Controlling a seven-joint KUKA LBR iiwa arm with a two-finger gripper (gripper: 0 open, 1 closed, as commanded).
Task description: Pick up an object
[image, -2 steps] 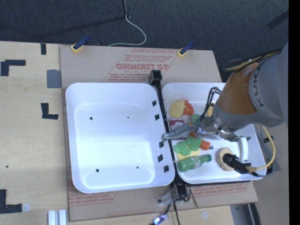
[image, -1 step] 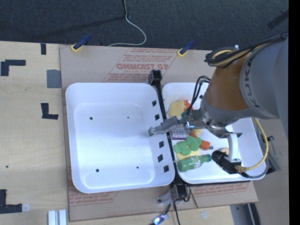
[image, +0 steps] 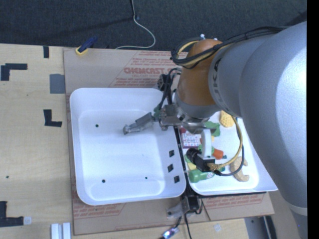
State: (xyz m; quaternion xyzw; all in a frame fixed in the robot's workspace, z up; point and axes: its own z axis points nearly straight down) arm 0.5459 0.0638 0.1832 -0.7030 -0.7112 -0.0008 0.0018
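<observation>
My gripper (image: 130, 128) reaches leftwards over the middle of the left white bin (image: 82, 148), low above its bare floor, with nothing visibly in it. The arm's orange band (image: 197, 78) hangs above the divide between the bins. In the right bin (image: 264, 183) lie several small objects: a red-and-white packet (image: 191, 141), a green piece (image: 214, 129), a yellow piece (image: 227, 119), a small orange piece (image: 220, 154), a green-and-yellow item (image: 197, 175) and a tan curved piece (image: 241, 172). The arm hides most of that bin.
Both bins sit on a cardboard sheet (image: 114, 68) on the wooden bench. A thin cable (image: 144, 29) trails at the back, and a blue-and-yellow object (image: 85, 45) lies at the cardboard's far left corner. Cables (image: 234, 153) loop from the wrist over the right bin.
</observation>
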